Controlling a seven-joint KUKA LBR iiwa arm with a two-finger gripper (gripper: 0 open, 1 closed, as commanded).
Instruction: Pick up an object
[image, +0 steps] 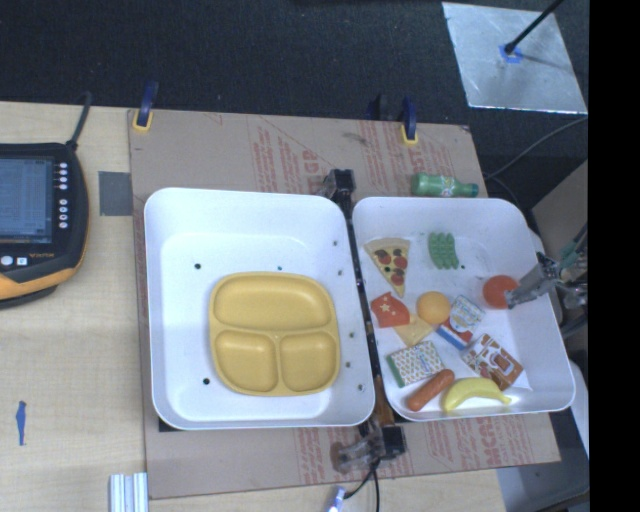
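Nearest the camera, in the right bin (520, 215), a yellow banana (476, 396) lies along the near wall, with a red sausage (431, 389) just to its left. Behind them sit a green checkered packet (414, 362) and a brown patterned packet (493, 362). Further back come a small blue and white packet (459, 320), an orange ball (433, 307), and a red and yellow wedge (393, 312). A pizza slice (389, 261) and a green ridged piece (443, 251) lie toward the far side.

A red tomato (498, 290) rests near the right wall. The end effector (527, 290) enters from the right, and its tip is just beside the tomato; whether it touches or grips the tomato cannot be told, and its state is not clear.

A yellow divided plate (273, 332) lies in the left bin (175, 225). Both bins stand on a cardboard sheet (250, 150) on the desk (60, 380). A green bottle (443, 185) lies on the cardboard behind the right bin. A control pendant (35, 220) rests at the left.
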